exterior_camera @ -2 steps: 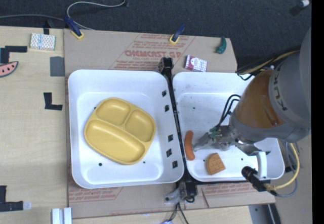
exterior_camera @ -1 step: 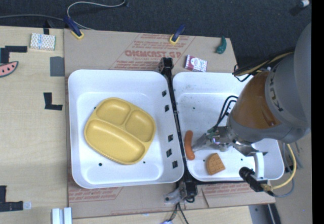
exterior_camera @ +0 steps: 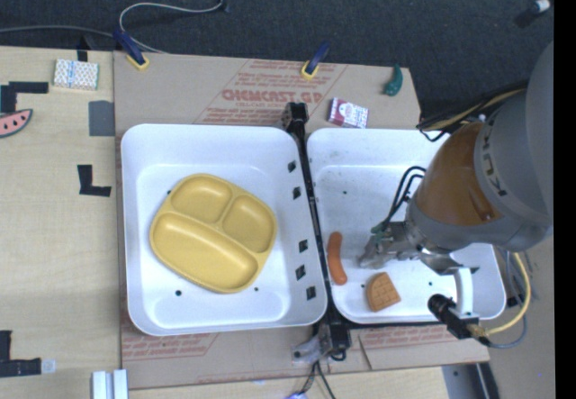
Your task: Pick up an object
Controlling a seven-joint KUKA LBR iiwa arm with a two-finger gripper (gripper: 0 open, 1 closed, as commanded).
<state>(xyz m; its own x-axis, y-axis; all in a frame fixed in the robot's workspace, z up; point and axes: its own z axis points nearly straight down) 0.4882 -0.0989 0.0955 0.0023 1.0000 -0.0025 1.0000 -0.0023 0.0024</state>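
Hot dog (exterior_camera: 336,258) lies at right bin's (exterior_camera: 360,149) left wall, cracker (exterior_camera: 382,291) nearby. Camera view: end effector (exterior_camera: 376,248) just beside both; whether it's open, you can't tell. Likely light, stiff plastic; pinch sausage mid-length.

The arm (exterior_camera: 504,181) comes in from the right side of the camera view and bends down toward the lower middle of the picture. Its grey body is large and close to the camera, and the orange band (exterior_camera: 454,181) sits just above the wrist. Below the band the wrist narrows to a grey and metal part with a black cable looping beside it. The gripper (exterior_camera: 373,249) points to the left and downward.
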